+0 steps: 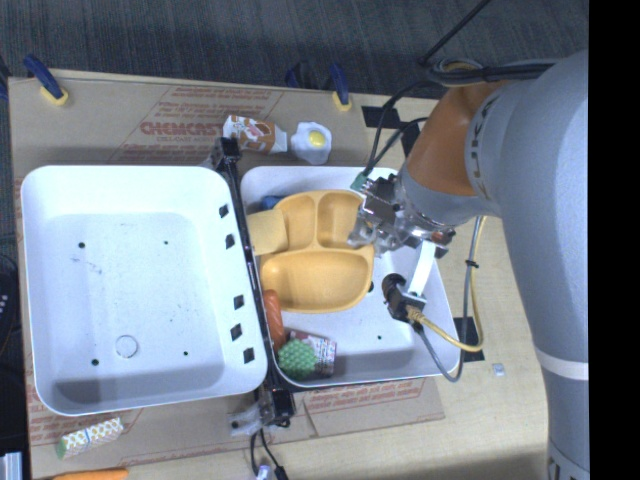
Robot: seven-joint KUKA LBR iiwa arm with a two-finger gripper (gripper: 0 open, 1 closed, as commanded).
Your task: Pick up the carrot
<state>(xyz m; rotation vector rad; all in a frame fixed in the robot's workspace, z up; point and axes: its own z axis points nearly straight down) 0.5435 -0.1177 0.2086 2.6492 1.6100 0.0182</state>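
At the frame's bottom, a green packet [305, 354] lies in the right bin [400, 353]. Just above it the carrot [272, 314] rests against the bin's left wall, beside the yellow tray [312, 280]. Farther up, right of centre, the end effector [367, 230] hangs over the tray's rim; whether it is spread, I cannot tell. The left bin [60, 268] sits alongside.

Dark grey carpet floor [200, 18] behind cardboard-covered bench [180, 118] w/ blue clamps [45, 78] at far edge.
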